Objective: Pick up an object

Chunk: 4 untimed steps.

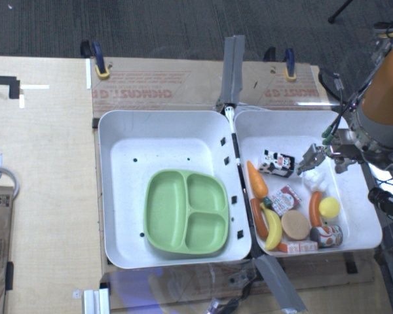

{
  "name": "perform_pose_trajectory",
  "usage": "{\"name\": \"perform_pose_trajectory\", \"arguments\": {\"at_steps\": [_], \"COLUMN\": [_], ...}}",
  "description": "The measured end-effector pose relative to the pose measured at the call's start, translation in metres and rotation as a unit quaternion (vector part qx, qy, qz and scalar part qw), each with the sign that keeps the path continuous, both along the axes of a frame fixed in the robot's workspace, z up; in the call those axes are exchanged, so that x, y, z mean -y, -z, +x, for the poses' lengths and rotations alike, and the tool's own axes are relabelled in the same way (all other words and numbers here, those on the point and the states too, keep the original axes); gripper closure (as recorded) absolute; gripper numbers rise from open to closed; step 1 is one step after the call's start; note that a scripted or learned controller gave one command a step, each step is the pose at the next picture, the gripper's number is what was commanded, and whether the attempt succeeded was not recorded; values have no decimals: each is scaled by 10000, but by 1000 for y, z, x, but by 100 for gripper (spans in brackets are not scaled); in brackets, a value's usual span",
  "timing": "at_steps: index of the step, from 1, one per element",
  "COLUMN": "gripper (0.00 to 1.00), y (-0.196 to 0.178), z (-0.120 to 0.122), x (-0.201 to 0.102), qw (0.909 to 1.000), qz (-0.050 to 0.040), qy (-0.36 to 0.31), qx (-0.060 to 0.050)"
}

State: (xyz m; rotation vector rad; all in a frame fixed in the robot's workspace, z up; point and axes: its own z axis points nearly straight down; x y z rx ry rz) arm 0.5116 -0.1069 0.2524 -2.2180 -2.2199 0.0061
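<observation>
The right bin (357,182) holds a pile of toy food. There is a black-and-white carton (277,163), a carrot (256,178), a banana (271,227), a red packet (285,199), a round tan bun (295,225), a yellow ball (328,207), an orange sausage (315,208) and a small can (326,235). My gripper (325,161) hangs over the bin's upper right part, just right of the carton and above the yellow ball. Its fingers stand apart, open, with nothing held between them. A whitish item lies just below the fingertips.
The left bin (118,175) carries a green divided plate (187,211). A grey divider bar (232,77) runs between the bins at the back. Two clamps (99,64) hold the cardboard behind. The arm's orange band (386,90) is at the right edge.
</observation>
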Motion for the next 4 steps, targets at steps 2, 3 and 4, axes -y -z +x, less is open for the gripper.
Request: {"name": "perform_pose_trajectory", "arguments": {"at_steps": [2, 3, 4], "gripper": [0, 100, 100], "y": [163, 155, 45], "z": [15, 15, 70], "x": [82, 82, 20], "qw": [9979, 9978, 9833], "qz": [1, 4, -15], "qy": [654, 664, 1820], "qx": [11, 5, 9]}}
